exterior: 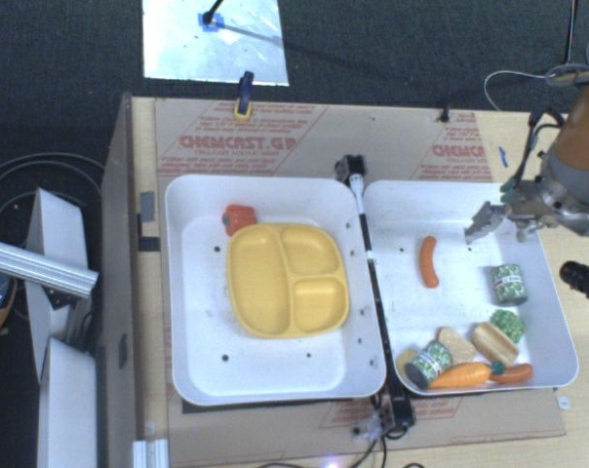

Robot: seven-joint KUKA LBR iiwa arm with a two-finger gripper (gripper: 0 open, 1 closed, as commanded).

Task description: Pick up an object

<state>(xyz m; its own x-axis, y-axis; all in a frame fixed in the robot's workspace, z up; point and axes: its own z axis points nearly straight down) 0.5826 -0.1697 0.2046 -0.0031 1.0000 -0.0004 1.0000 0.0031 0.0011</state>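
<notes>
Risk is coming mostly from how the toys are lying in the right bin (560, 312). The end effector (493, 218) is hovering over the upper right part of this bin, near its far rim, and I cannot tell from this slanted view how far it is open; nothing is showing in its grip.

The sausage (428, 261) is lying alone on the bin floor, left and below the end effector, well apart from the other toys, so in my judgement it is the easiest target. The green-labelled can (508, 285) is lying on its side just below the end effector, and it could be rolling away if it is touched off centre.

At the near edge, a second can (430, 361), a carrot (462, 375), a bread roll (493, 341) and a broccoli piece (508, 322) are crowding together, some touching. A grasp there could be catching two things or pushing them against the wall.

The left bin (199, 339) is holding a yellow divided plate (287, 279) and a red toy (239, 218) just beside it, far from the arm's reach side.
</notes>
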